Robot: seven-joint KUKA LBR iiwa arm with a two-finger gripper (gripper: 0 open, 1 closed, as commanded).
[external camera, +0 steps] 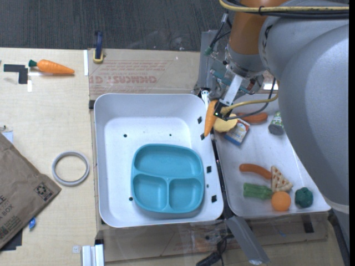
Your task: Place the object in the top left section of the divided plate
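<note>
A grey robot arm's two-finger gripper (217,111) hangs over the seam between two shallow white bins, pinching an orange toy carrot (208,121) that dangles tip-down above the left bin's (105,148) right wall. A light-blue divided plastic plate (167,178) sits in that bin, well apart from the carrot. The right bin (244,201) holds a yellow banana-like piece (224,124), a red sausage (255,170), a green vegetable (257,191) and an orange ball (281,201).

Faint mirrored red print on cardboard sheet (145,71), "BOX" on brown carton (19,190)
</note>
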